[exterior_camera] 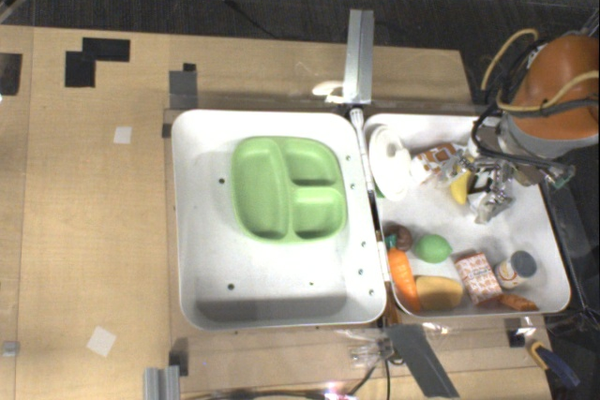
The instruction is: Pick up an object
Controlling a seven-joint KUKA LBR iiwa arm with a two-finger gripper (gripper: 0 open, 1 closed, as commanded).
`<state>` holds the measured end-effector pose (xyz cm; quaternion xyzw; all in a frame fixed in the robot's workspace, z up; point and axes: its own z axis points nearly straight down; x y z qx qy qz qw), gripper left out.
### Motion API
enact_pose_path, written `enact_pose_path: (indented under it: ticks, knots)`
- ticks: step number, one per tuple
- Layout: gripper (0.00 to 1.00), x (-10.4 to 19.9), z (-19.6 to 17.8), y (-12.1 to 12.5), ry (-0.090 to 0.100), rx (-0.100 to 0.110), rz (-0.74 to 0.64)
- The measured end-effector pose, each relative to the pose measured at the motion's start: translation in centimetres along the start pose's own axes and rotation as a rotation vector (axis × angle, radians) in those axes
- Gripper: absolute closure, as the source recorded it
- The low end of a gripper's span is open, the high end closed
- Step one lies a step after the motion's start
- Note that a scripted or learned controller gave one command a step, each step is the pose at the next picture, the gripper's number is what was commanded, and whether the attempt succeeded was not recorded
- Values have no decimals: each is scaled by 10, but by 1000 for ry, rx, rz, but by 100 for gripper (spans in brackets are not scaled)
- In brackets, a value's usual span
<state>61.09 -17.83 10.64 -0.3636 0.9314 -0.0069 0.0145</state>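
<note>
A wooden worktop carries two shallow white bins side by side. Measured from the green divided plate in the left bin, the right bin holds, nearest the camera, a carrot, a yellow block and a small patterned box. Farther back sit a green ball, a white cup and a yellow banana-like piece. The grey arm's hand hangs low just beside that yellow piece; whether it is spread or pinching cannot be told.
</note>
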Motion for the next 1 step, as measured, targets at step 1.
enact_pose_path:
  ticks: [1]
  knots:
    - [0,-21,16,12,10,-9,46]
